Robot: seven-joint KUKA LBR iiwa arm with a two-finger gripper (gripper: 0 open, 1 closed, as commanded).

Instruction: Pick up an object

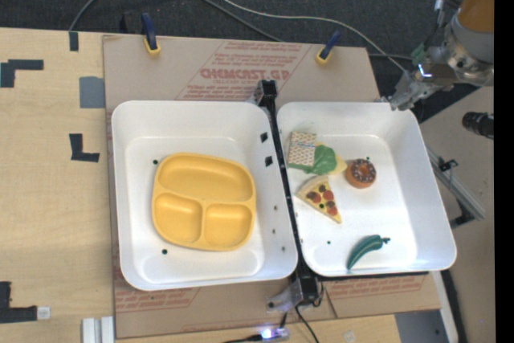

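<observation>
Right white plastic bin (418, 173): brown round toy doughnut (361, 173), candidate pick, lying loose mid-bin. Two-finger gripper (404, 95) parked over the far corner rim; finger spread: cannot tell.

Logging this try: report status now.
End effector above right bin's far corner, holding nothing visible. Doughnut, pizza slice, green pepper untouched. Nothing blocking.

Yellow tray (204, 201), green pepper (366, 250), brown donut (361, 173), white bins (128, 132).
</observation>
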